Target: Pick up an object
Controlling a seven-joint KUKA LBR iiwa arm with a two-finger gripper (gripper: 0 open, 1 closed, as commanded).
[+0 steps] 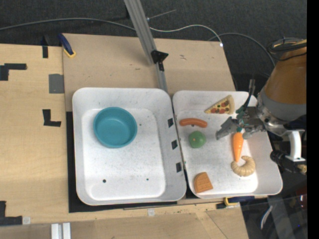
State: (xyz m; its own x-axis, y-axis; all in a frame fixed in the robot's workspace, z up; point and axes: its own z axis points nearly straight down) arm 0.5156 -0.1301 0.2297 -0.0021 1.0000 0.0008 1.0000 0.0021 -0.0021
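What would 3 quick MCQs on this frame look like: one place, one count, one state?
1. Where is the teal bowl?
A. left bin
B. right bin
C. on the bench outside the bins

2. How many items lie in the right bin?
A. three
B. six
C. nine

3. How does the carrot lie?
A. inside the bowl
B. flat on the bin floor, just below the hand
C. on top of the pizza slice

Key:
1 A, the bowl sits on the left bin floor.
2 B: pizza slice, sausage, green ball, carrot, croissant, bread piece.
3 B, it lies lengthwise on the floor between the hand and the croissant.
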